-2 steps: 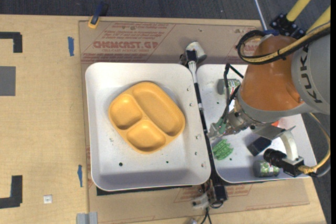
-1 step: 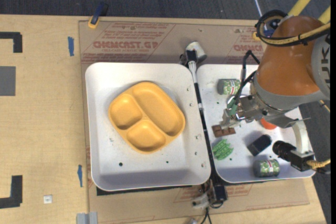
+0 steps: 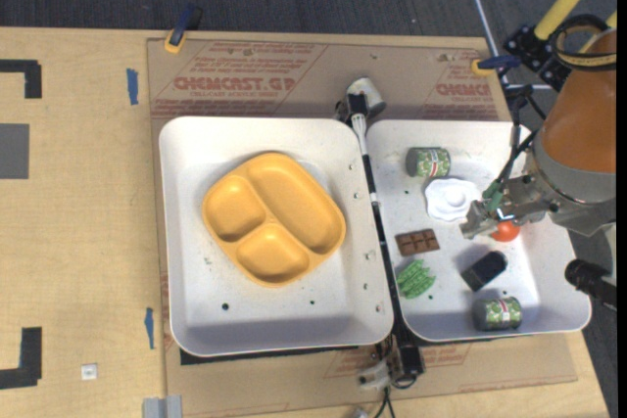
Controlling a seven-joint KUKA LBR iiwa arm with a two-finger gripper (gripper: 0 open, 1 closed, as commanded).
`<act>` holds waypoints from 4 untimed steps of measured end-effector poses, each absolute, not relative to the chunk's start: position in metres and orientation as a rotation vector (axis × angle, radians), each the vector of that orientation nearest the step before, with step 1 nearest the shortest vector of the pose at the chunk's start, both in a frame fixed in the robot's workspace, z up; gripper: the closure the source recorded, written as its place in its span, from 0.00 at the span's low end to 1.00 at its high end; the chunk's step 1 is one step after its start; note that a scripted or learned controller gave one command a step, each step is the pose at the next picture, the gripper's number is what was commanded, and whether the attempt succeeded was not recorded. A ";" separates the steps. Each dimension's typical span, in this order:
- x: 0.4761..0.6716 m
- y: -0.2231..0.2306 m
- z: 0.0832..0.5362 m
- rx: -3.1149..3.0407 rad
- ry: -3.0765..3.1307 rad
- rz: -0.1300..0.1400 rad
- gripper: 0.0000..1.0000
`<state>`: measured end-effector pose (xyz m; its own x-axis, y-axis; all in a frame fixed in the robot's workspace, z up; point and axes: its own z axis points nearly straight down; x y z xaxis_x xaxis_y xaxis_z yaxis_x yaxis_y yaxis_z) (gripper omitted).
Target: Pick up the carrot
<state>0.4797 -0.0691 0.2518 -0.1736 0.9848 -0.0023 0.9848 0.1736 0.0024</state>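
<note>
Gripper [image 3: 493, 213] low over the right bin [image 3: 563, 313], reaching in from three o'clock under the grey wrist with its orange band. Fingers too small and cluttered to read: cannot tell whether spread or pressed together, nor whether anything sits between them. Just beside the fingertips, at about four o'clock from them, an orange-red blob, taken for the carrot [image 3: 506, 231]; mostly hidden by the gripper body, so long axis and pointing direction impossible to judge. Touching the gripper or merely next to it: not clear.

Outward from there, all in the right bin: a white lid-like piece [image 3: 449, 199] at nine o'clock from the gripper, close by; a green-labelled can [image 3: 428, 162] lying on its side toward eleven o'clock; a chocolate bar [image 3: 417, 241] toward eight o'clock, flat, long axis roughly nine-to-three; a green leafy toy [image 3: 415, 279] beyond it toward seven o'clock; a black block [image 3: 483, 269] at six o'clock, tilted; a second green-labelled can [image 3: 498, 311] farther down at six o'clock, near the bin's lower rim.

Well apart at nine o'clock, in the left bin [image 3: 186, 308], a yellow three-compartment plate [image 3: 273, 216].
</note>
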 end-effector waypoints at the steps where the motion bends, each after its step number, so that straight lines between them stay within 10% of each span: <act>1: 0.479 0.004 0.204 2.184 2.262 -0.002 1.00; 2: 0.539 -0.042 0.270 2.137 2.301 0.001 1.00; 4: 0.479 0.045 0.184 2.392 2.040 -0.003 1.00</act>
<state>0.4788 0.0449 0.1842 0.1579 0.9875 0.0002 0.9875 -0.1579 -0.0034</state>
